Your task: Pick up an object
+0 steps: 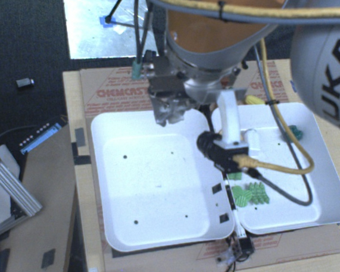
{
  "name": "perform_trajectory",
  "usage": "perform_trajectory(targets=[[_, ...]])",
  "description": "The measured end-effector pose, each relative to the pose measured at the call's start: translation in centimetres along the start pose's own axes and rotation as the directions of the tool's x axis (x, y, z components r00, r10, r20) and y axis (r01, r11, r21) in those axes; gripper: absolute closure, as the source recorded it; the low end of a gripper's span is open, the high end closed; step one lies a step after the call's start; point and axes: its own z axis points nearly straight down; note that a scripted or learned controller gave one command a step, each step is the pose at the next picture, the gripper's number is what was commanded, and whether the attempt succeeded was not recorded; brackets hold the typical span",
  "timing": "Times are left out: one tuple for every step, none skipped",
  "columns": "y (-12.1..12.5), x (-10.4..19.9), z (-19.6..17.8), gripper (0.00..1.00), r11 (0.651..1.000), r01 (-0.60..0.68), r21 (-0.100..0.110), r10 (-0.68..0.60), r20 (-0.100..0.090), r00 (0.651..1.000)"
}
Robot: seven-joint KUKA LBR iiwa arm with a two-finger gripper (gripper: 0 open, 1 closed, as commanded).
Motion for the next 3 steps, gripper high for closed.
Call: perform_trajectory(targets=[[0.0, 0.0, -1.7, 1.00, 1.000, 0.000, 0.000, 0.000, 0.000, 1.000], [0.0, 0.0, -3.8, 1.00, 1.000, 0.000, 0.000, 0.000, 0.000, 1.000], [-0.1, 0.0, 4.4, 1.00, 1.000, -0.004, 0.009, 0.004, 0.005, 1.000]])
